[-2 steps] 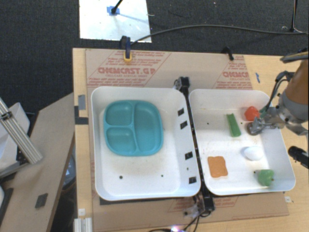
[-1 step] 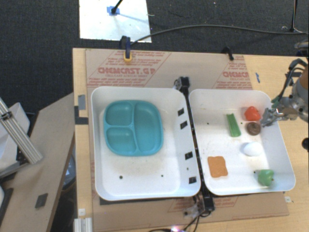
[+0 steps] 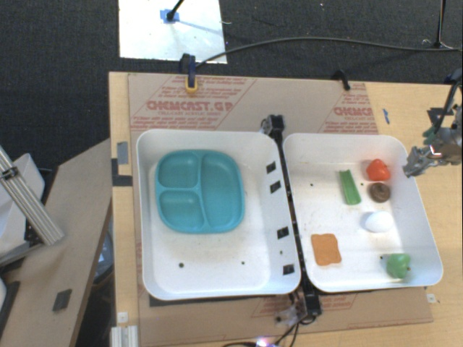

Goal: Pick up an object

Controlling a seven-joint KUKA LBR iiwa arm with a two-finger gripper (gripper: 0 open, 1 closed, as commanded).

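Note:
The right bin (image 3: 318, 154) holds several small objects: a green stick (image 3: 349, 187), a red piece (image 3: 377, 170), a brown round piece (image 3: 379, 191), a white egg-like piece (image 3: 377, 222), an orange flat square (image 3: 326, 249) and a green lump (image 3: 397, 265). My gripper (image 3: 419, 161) hangs at the right edge of the view, just outside the right bin's far right rim, to the right of the red piece. Nothing shows between its fingers.
The left bin (image 3: 152, 194) holds a teal divided plate (image 3: 200, 191). Black clips run along the seam between the bins (image 3: 282, 208). A cable crosses behind the bins. A white sheet (image 3: 170, 20) lies on the dark floor beyond the bench.

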